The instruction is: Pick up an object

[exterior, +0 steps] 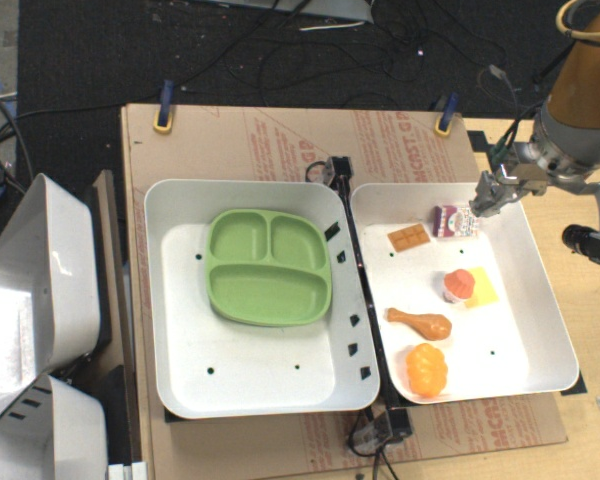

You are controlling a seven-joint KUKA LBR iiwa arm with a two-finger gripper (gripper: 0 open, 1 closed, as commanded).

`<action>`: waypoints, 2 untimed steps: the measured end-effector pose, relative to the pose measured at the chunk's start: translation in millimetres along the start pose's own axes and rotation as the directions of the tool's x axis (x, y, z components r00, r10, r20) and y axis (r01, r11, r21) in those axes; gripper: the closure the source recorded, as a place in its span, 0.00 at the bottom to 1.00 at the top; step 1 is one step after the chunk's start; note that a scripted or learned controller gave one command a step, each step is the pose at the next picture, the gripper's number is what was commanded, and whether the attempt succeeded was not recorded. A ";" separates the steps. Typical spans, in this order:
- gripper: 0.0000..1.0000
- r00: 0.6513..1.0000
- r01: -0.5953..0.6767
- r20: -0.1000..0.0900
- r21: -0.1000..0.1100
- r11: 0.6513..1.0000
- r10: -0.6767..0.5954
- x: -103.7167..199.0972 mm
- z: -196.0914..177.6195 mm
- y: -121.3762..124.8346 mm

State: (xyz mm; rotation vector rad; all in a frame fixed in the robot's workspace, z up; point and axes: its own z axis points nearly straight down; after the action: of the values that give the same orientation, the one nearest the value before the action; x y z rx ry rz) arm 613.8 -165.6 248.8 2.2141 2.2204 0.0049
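Note:
The right bin [540, 298] holds several small items: a purple and white carton [453, 221] at the back, a tan cracker [408, 237], a pink and yellow piece [467, 285], a brown drumstick [421, 322] and an orange fruit [427, 368] at the front. My gripper [486, 197] hangs at the bin's back right, just right of and above the carton, close to it.
The left bin [180, 368] bears a green divided plate [270, 267]. Clamps [163, 120] hold the cardboard base at the back. White containers [35, 288] stand off the bench to the left. Cables lie on the dark floor behind.

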 end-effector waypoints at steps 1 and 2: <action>1.00 1.000 0.005 -0.004 0.007 1.000 -0.005 61.7 1.6 -15.6; 1.00 1.000 0.006 -0.004 0.008 1.000 -0.006 123.1 -1.0 -23.2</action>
State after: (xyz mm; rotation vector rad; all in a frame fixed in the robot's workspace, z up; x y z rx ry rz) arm 590.2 -42.6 249.3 2.2137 2.2325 0.0003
